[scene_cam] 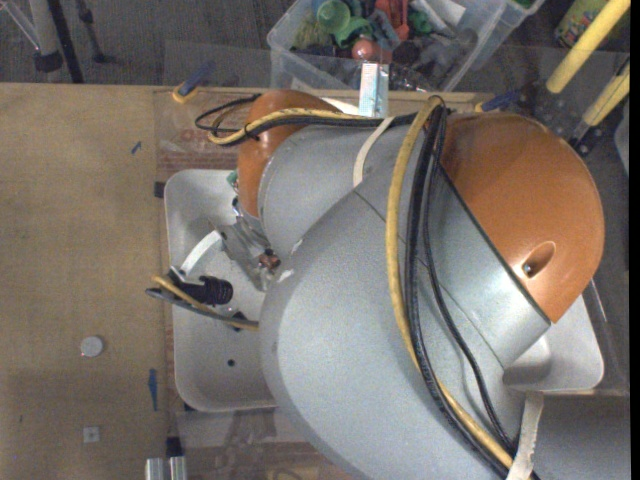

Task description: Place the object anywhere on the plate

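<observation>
The plate and its object lie hidden from you beneath the bulky grey arm (400, 298) over the shallow white bin (190, 368). You cannot tell the pincer's state, so a missed grasp could pass unnoticed.

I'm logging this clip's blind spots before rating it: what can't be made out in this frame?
- Plate and object: neither can be picked out; the grey arm covers most of the white bin.
- Gripper: partly hidden behind the wrist; jaws' state cannot be told, nor whether anything is held.
- Second bin: covered by the arm and its orange housing.
- Clear tub of toys: cut off by the top edge.
</observation>
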Robot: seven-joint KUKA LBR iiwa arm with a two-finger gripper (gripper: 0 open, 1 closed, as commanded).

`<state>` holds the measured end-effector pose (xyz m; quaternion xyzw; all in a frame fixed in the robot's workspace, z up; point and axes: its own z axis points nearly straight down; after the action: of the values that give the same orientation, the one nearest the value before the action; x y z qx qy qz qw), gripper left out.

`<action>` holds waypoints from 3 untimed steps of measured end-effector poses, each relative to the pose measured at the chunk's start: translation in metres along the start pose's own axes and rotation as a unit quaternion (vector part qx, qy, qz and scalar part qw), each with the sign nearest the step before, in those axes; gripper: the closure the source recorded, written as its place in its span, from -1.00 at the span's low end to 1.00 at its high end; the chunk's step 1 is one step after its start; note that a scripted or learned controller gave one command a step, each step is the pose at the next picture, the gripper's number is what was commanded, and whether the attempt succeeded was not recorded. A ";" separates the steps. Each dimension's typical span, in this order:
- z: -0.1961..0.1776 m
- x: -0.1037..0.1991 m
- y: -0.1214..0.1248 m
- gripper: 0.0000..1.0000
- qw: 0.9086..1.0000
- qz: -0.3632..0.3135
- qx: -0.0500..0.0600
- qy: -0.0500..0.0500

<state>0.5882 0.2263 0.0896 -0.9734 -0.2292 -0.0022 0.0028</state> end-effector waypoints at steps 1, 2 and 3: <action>-0.010 0.001 0.001 1.00 1.000 0.002 0.000 0.001; -0.001 -0.054 -0.024 1.00 0.998 0.060 -0.003 0.003; 0.000 -0.022 0.052 1.00 0.997 0.077 -0.004 0.000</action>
<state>0.5916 0.1695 0.0894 -0.9882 -0.1532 -0.0028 -0.0007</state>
